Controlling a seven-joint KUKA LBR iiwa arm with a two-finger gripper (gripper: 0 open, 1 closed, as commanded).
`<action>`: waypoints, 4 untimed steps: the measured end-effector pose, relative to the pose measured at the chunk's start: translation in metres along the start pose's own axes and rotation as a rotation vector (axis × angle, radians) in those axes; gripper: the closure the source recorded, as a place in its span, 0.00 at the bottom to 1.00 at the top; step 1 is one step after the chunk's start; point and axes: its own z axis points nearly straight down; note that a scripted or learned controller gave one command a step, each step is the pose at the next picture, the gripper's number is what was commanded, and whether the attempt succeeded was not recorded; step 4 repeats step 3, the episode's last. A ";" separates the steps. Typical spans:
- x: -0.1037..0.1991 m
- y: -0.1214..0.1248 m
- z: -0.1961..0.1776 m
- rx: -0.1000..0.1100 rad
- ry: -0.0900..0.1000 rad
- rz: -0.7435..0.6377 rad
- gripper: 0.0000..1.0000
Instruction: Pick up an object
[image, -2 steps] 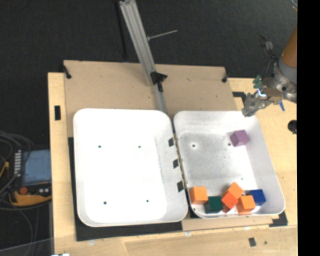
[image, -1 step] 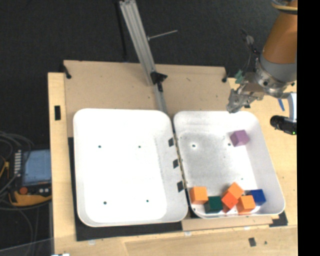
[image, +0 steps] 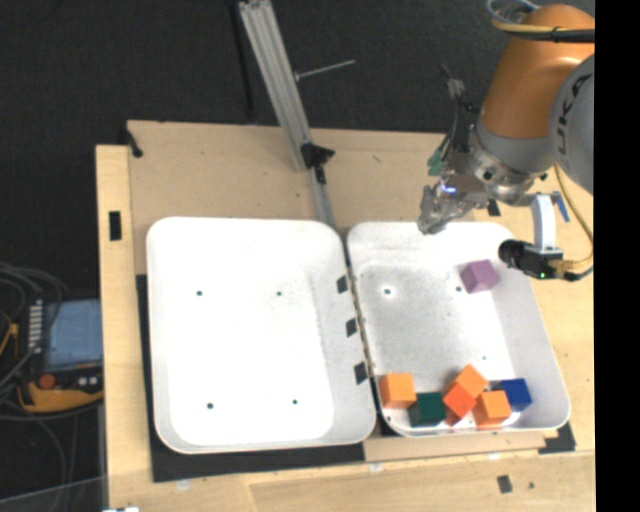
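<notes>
Over the right bin's (image: 520, 300) far rim my pincer (image: 437, 218) hangs, nothing visibly in it, opening unreadable; the purple block (image: 478, 275) lies near, toward the bin's middle

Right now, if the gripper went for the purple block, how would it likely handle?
The purple block looks like a small rigid cube, so probably stiff and light. Flat faces suggest it slides rather than rolls. It sits apart from the other blocks, so the gripper likely has room around it.
</notes>
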 end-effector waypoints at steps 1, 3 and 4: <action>0.044 0.008 0.015 0.001 0.000 0.001 1.00; 0.147 0.025 0.040 -0.002 0.000 -0.001 1.00; 0.147 0.025 0.040 -0.002 0.000 -0.001 1.00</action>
